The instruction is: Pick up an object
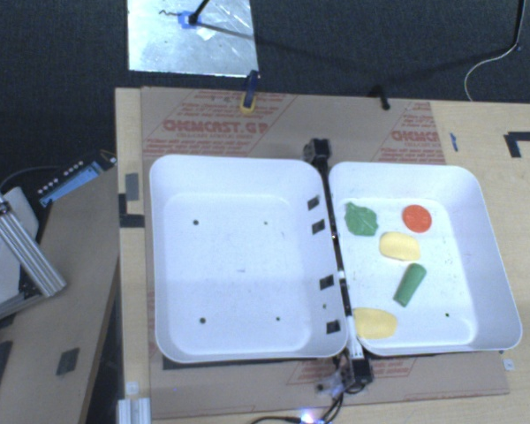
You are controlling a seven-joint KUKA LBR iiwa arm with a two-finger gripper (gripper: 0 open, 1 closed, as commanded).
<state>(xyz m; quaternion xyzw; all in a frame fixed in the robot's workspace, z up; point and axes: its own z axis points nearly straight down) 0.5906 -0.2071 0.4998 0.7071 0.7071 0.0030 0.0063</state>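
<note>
Right shallow white bin (pixel 477 237) on bench (pixel 512 148): flat orange-red round piece (pixel 416 218) by far wall, leafy green flat piece (pixel 361 219) to its left, pale yellow oval lump (pixel 399 246) at centre, dark green short cylinder (pixel 409 284) tilted below it, yellow oval lump (pixel 374 323) in near-left corner. Left white bin (pixel 238 263) alongside, touching.

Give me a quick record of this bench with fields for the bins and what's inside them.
left bin: white, shallow
right bin: white, shallow, five items
top left item: green leafy piece
top right item: red round piece
middle item: yellow oval piece
lower item: green cylinder, tilted
near-corner item: yellow lump
</note>
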